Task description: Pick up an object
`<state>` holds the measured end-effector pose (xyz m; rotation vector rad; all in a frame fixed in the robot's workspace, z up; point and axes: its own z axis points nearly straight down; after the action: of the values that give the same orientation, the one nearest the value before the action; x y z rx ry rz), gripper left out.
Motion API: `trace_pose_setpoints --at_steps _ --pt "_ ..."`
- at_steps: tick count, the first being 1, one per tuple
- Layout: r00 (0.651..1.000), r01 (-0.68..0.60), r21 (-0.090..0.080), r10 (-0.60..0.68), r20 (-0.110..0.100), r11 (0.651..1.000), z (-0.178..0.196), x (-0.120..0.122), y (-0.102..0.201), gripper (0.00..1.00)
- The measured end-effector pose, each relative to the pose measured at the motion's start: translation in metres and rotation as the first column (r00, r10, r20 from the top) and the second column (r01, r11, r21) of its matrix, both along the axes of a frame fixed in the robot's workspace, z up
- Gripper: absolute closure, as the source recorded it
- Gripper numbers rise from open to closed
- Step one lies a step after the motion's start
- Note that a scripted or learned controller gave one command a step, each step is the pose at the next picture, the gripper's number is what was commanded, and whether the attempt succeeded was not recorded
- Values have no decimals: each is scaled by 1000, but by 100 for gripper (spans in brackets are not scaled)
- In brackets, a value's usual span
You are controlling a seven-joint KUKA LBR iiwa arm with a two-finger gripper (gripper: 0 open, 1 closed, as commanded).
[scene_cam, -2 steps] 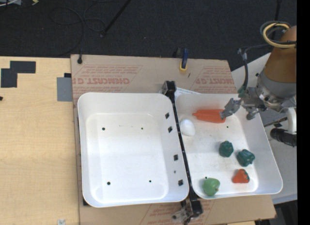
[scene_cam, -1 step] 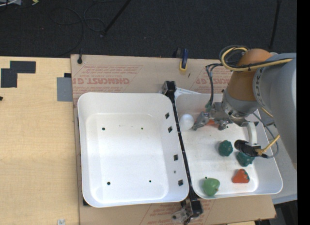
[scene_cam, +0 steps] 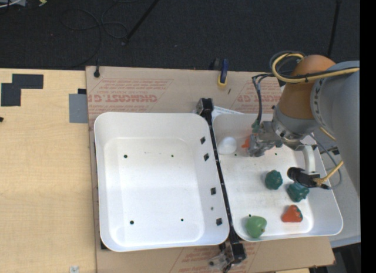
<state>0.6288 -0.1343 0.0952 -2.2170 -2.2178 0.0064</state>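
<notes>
My gripper [scene_cam: 254,147] is low in the far part of the right bin [scene_cam: 320,229], reaching in from the right. A small orange-red thing [scene_cam: 245,144] shows right at its left side, partly hidden by it; whether it is gripped cannot be made out. A white rounded object [scene_cam: 227,145] lies just left of that, near the divider. Two teal objects [scene_cam: 272,179] [scene_cam: 298,192] sit in the bin's middle right. At the near edge lie a red object [scene_cam: 291,213] and a green one [scene_cam: 255,226].
The left bin [scene_cam: 106,148] stands beside the right one, with black clips along the shared wall [scene_cam: 212,166]. A blue clamp [scene_cam: 223,73] sits on the cardboard behind the bins. The grey arm [scene_cam: 335,101] hangs over the right bin's far right corner.
</notes>
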Motion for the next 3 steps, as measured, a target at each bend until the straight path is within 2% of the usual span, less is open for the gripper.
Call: trace_pose_setpoints --at_steps 1,2,3 --pt "1000 -4 -1 4 4 1000 -9 15 -4 100" --pt "1000 -3 0 3 3 1000 -9 15 -3 100" --pt "1000 -4 0 4 2 1000 -9 14 -3 0"
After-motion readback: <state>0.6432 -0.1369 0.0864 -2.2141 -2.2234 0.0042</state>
